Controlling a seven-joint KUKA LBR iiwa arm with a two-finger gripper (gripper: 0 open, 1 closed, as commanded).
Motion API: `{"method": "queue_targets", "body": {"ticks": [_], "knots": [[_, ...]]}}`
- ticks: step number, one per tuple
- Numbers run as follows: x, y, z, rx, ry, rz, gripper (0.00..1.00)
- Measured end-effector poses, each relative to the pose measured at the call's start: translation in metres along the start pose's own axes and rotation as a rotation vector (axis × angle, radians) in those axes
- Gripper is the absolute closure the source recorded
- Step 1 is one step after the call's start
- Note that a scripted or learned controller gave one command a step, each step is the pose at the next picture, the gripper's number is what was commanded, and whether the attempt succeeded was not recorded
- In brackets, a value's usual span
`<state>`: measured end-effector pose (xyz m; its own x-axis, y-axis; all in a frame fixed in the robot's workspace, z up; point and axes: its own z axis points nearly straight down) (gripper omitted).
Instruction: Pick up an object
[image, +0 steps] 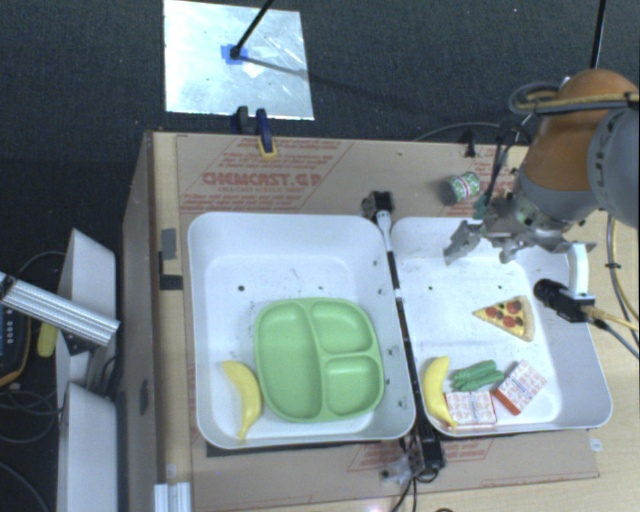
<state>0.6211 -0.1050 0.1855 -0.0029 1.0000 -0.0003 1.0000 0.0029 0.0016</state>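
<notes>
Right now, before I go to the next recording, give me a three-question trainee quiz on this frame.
1. True or false: the green divided plate lies in the left bin.
2. How many bananas are in view?
3. Which item lies nearest the gripper? A) pizza slice B) green beans C) left-bin banana

Key:
1. True.
2. Two: one beside the plate, another banana in the right bin.
3. A. The gripper hangs open above the right bin's far end, holding nothing.

Even, bright overhead light; glare on the foil sheet; soft shadows; slightly grainy, mild blur.
</notes>
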Motion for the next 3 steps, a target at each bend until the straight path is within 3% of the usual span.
{"method": "queue_targets", "body": {"ticks": [1, 2, 3], "knots": [[-0.029, -0.042, -0.002, 0.0, -0.001, 0.002, 0.0], [-0.102, -0.065, 0.032, 0.001, -0.002, 0.003, 0.0], [-0.101, -0.116, 0.101, 0.0, 0.0, 0.002, 0.0]]}}
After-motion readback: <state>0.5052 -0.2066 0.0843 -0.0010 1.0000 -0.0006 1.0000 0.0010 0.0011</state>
